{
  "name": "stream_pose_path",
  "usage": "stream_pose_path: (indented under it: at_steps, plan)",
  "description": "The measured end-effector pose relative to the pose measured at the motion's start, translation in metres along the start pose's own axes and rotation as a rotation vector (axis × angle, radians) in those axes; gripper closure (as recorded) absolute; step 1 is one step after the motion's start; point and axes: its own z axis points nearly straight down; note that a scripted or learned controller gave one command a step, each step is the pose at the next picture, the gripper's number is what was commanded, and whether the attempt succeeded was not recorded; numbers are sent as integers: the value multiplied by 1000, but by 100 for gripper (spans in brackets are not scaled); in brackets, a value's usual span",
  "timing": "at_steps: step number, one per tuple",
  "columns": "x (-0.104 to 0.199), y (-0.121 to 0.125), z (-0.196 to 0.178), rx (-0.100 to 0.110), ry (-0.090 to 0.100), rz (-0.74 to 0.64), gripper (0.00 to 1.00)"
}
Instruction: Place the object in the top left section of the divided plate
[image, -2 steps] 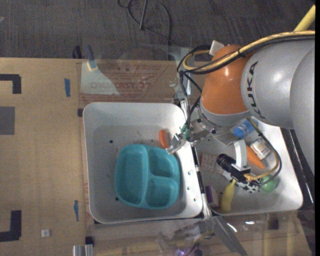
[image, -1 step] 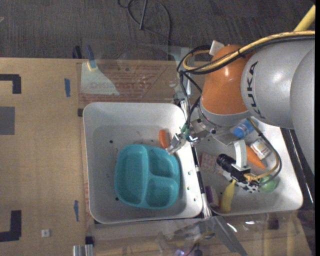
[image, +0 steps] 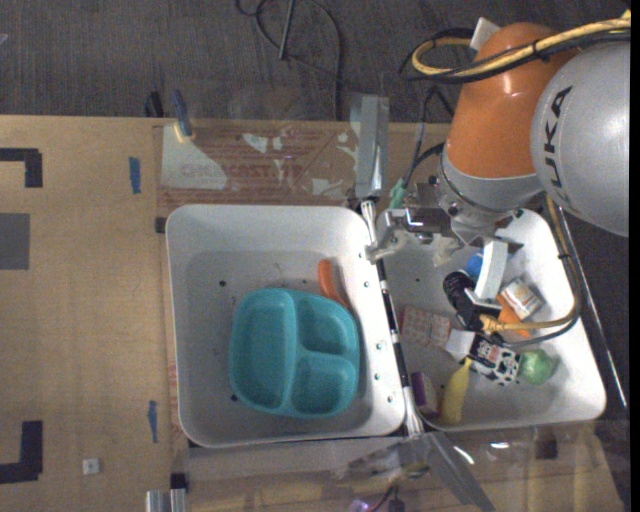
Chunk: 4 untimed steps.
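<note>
**Ana:** From the camera above the desk (image: 90, 300), where does the job stand?

**Ben:** Not far along, I'd say. The teal divided plate (image: 265, 345) sits in the left bin (image: 180, 300), and every section of it is bare.

**Ana:** And the thing to be placed?

**Ben:** Which one is meant, I can't say. An orange piece (image: 332, 280) lies in the left bin, just beside the plate's upper right rim, not on it. A yellow thing (image: 455, 392), a green ball (image: 537, 367) and other small items lie in the right bin (image: 590, 385).

**Ana:** The tool?

**Ben:** The tool (image: 470, 245) hangs under the arm (image: 510, 100), over the right bin. Released or clenched, I cannot tell; nothing visibly rides in it.

**Ana:** So what's left?

**Ben:** Picking, carrying and setting down all look undone.
</note>
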Motion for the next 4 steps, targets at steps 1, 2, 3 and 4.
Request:
stream_pose_path:
  at_steps: [1, 2, 3, 4]
  plan:
    - [2, 0, -9, 2, -2, -5, 100]
    - [48, -66, 39, 4, 0, -21, 100]
    - [-17, -86, 79, 4, 2, -129, 100]
    - [-90, -83, 88, 3, 3, -246, 100]
